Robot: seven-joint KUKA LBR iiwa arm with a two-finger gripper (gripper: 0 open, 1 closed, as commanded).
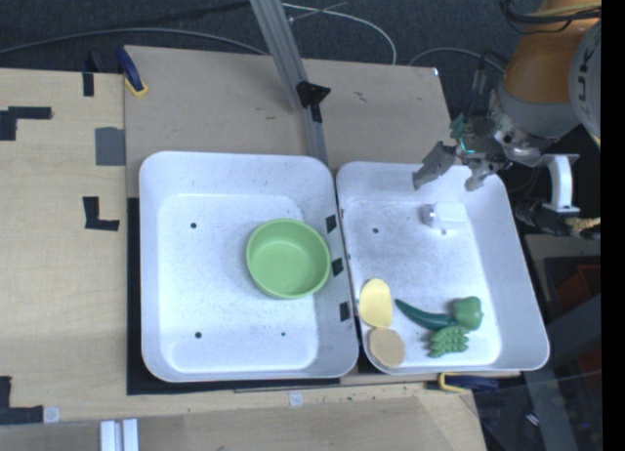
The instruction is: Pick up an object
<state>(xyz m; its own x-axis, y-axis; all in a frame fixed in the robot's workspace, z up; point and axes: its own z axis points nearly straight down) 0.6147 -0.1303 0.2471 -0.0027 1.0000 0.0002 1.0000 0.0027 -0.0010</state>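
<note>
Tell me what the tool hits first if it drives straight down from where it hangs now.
Most likely the bare floor of the right bin. The open tool hangs over its far end, though height is unclear.

The arm comes in from the right, its orange band bulging above the grey wrist, and bends down toward the far end of the right-hand bin. Its hand hangs there with the two grey fingers spread apart, one angled out to the left, and nothing sits between them.
</note>
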